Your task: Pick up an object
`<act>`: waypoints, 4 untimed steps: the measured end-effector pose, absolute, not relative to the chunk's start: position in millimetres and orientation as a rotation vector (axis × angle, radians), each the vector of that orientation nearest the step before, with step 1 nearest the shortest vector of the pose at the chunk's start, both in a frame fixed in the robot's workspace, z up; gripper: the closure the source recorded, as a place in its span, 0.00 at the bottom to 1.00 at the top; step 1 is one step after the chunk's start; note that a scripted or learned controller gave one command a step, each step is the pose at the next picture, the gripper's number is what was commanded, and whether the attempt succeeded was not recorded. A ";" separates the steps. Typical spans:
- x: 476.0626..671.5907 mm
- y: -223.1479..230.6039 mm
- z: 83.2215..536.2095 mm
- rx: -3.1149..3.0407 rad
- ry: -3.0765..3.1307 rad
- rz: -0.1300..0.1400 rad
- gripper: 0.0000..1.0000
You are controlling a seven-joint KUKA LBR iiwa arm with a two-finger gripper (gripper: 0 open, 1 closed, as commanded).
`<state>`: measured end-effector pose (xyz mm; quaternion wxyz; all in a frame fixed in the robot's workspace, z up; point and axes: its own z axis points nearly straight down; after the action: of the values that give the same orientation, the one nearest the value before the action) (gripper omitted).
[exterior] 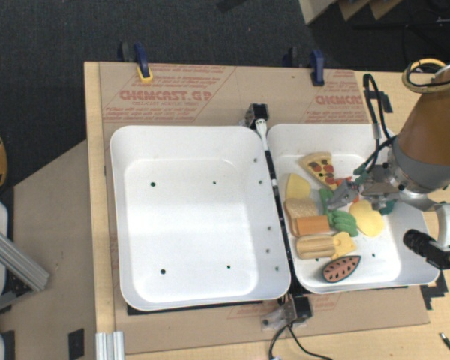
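Bench: brown board [210,88] over dark carpet [97,13], blue clamps [142,57] along its far edge. Left bin [127,201]: white, shallow. Right bin [412,265]: toy foods, namely pizza slice [319,168], yellow round piece [367,220], green piece [343,221], dark seeded slice [340,268]. Gripper [352,193]: low among foods; grip state cannot be told.

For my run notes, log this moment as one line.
arm: over right bin | gripper: low among toy food, beside pizza slice | grasp: unconfirmed | left bin: nothing placed

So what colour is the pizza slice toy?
Tan crust with red and green toppings, pizza slice toy; clearest in the camera view.
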<state>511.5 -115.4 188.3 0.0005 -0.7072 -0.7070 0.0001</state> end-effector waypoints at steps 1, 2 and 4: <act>480.6 -93.4 83.7 -2.218 -2.216 0.004 0.00; 539.9 -99.6 85.0 -2.222 -2.226 -0.003 0.00; 592.5 -33.3 191.1 -2.217 -2.238 -0.018 1.00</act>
<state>592.5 -33.3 191.1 -0.0044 -0.7037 -0.7104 -0.0059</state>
